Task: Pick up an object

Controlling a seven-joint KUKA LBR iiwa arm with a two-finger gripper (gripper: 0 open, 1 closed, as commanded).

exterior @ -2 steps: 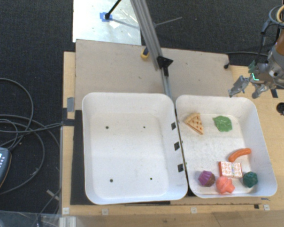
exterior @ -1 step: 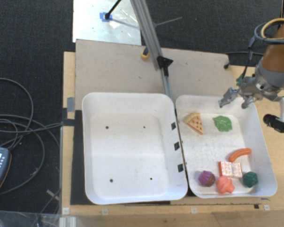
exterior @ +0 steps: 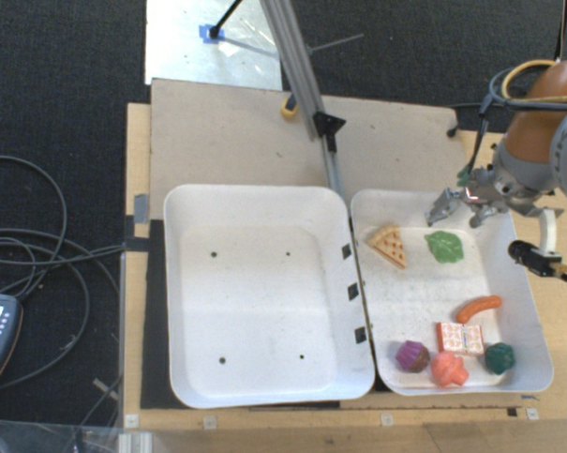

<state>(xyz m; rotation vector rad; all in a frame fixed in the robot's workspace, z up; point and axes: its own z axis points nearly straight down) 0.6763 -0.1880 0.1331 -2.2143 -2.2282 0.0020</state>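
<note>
The green leafy toy (exterior: pixel 444 246) lies in the right bin (exterior: pixel 411 217), at about 1 o'clock from the bin's middle, close under the gripper (exterior: pixel 461 210). The gripper hangs over the bin's 12 o'clock rim with its two fingers spread apart, and nothing is between them. At 9 o'clock from the green toy, near it, lies a waffle wedge (exterior: pixel 390 245). At 5 o'clock, well apart, lies an orange sausage (exterior: pixel 478 307). Along the 6 o'clock wall sit a purple piece (exterior: pixel 411 355), an orange-red piece (exterior: pixel 450 369), a pink-and-white box (exterior: pixel 460 337) and a dark green piece (exterior: pixel 499 356). The left bin (exterior: pixel 186 207) stands at 9 o'clock, touching the right one.
</note>
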